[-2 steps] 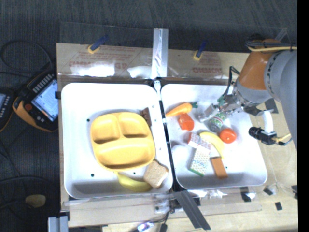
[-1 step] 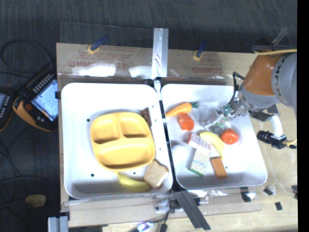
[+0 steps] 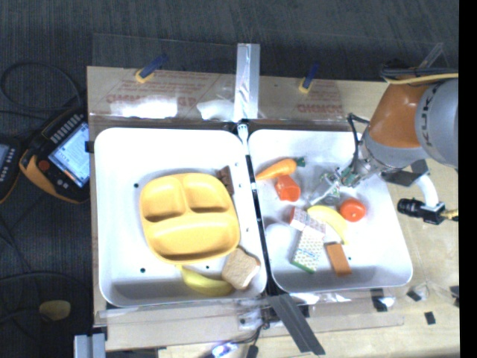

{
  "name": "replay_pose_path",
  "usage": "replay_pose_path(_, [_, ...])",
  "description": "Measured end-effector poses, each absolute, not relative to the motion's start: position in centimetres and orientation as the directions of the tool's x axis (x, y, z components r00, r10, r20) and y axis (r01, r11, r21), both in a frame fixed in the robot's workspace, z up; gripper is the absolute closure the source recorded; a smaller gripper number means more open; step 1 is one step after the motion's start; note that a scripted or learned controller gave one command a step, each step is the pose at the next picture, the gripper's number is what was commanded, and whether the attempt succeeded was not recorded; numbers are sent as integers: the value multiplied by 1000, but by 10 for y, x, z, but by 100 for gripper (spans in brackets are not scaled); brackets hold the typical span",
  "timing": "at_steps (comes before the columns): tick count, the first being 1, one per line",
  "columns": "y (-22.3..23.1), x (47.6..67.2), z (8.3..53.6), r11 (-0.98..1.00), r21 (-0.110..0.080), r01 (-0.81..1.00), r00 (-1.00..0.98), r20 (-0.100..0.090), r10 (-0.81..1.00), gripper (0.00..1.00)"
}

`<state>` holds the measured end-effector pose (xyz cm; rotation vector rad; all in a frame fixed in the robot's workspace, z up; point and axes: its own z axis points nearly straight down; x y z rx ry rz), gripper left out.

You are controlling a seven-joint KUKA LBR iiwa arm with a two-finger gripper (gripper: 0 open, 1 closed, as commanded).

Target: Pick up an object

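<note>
**Object yet to be lifted as arm reached into right-hand bin**

Object of the task was any one of the toys on the bench, and none had left its bin. The largest item, a yellow divided tray [image 3: 189, 216], filled the middle of the left bin [image 3: 112, 200], with a yellow banana-shaped piece [image 3: 201, 282] and a slice of toy bread [image 3: 239, 268] tucked against its lower edge and a small brown block [image 3: 226, 177] at its upper right corner.

The grey arm [image 3: 406, 129], orange-banded above the wrist, leaned in over the right bin [image 3: 391, 263] from its upper right corner. Its gripper [image 3: 337, 183] hung low among the smaller toys — nothing could be seen between its fingers, and whether they stood apart or closed could not be told against the glare.

Closest to the gripper lay an orange-red ball [image 3: 353, 210], just below and to the right of the tip, and a pale yellow banana [image 3: 328, 221], just below it. A red pepper-like toy [image 3: 288, 189] and a carrot [image 3: 277, 168] sat further to the left, near the divider. Toward the bin's front edge lay a white-and-green card packet [image 3: 306, 253] and a small orange-brown block [image 3: 337, 258], well apart from the tip.

By the look of it, the approach was made but the grasp was not — closing on a toy and raising it clear remained to be done.
</note>
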<state>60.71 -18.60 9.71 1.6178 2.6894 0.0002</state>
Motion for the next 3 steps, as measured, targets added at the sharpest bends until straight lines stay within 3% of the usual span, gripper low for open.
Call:
replay_pose_path(1, [-214, 632, 89, 585, 5, 811, -585, -8, 811, 0])
replay_pose_path(2, [-213, 636, 103, 586, 16, 810, -586, -15, 810, 100])
replay_pose_path(3, [-170, 617, 113, 337, 0, 942, -337, 0, 942, 100])
